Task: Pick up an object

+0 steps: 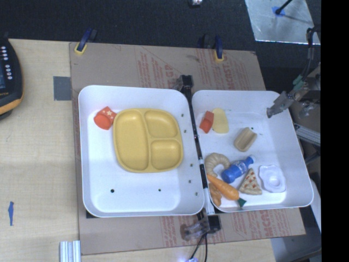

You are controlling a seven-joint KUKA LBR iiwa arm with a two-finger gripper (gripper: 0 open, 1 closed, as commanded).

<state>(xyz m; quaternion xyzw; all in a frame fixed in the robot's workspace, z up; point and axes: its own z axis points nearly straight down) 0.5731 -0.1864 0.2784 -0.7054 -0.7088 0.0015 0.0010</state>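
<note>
- While the gripper (pixel 272 110) is being held at the right bin's (pixel 292 146) far right rim, nothing is being carried; whether it is open cannot be told.
- A blue bottle (pixel 236 170) is being taken as a likely target, lying among a croissant (pixel 216 161), carrot (pixel 223 189) and pizza slice (pixel 250 183).
- It is being judged light, stiff and slippery, likely to roll.
- Its body is being recommended for grasping, across the narrow width.
</note>
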